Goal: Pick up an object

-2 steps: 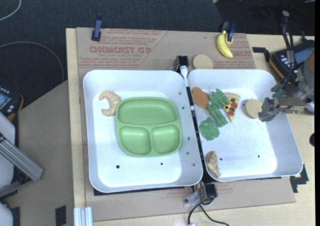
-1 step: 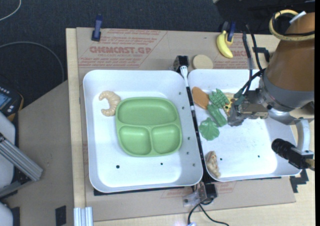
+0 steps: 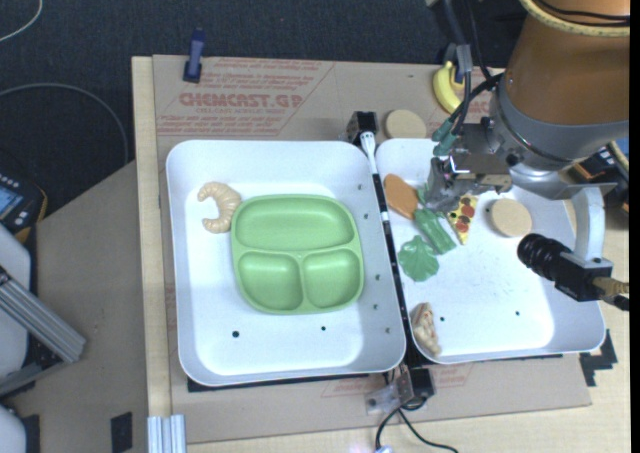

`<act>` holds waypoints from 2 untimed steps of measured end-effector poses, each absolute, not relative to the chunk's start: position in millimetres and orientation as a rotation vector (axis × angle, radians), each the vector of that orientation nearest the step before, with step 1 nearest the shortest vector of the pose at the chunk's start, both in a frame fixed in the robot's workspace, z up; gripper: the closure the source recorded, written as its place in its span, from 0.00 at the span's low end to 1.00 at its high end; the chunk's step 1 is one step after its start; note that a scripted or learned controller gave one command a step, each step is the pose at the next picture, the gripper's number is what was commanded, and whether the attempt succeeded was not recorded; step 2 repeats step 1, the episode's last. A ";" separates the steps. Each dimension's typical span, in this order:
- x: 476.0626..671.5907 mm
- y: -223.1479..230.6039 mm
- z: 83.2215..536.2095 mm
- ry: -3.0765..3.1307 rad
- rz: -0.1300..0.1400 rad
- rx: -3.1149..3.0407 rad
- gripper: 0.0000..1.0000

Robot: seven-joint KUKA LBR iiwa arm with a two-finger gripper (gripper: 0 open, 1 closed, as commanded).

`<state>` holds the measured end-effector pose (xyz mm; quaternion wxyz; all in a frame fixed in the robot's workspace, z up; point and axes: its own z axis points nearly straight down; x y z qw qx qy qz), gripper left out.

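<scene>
Your gripper (image 3: 441, 191) hung low over the green toy (image 3: 432, 231) in the right bin (image 3: 520, 326); I couldn't tell its state. Nothing was lifted yet.

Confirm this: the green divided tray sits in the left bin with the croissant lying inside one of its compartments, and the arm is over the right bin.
Not quite. The camera view shows the croissant lying on the left bin floor beside the green divided tray, at its upper left corner, not inside a compartment. The rest holds: the tray sits in the left bin, and the arm is over the right bin.
</scene>
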<state>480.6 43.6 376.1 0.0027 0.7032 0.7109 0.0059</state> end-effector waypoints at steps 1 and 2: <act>479.6 109.0 419.5 2.229 0.011 2.211 1.00; 479.6 109.0 419.5 2.229 0.011 2.211 1.00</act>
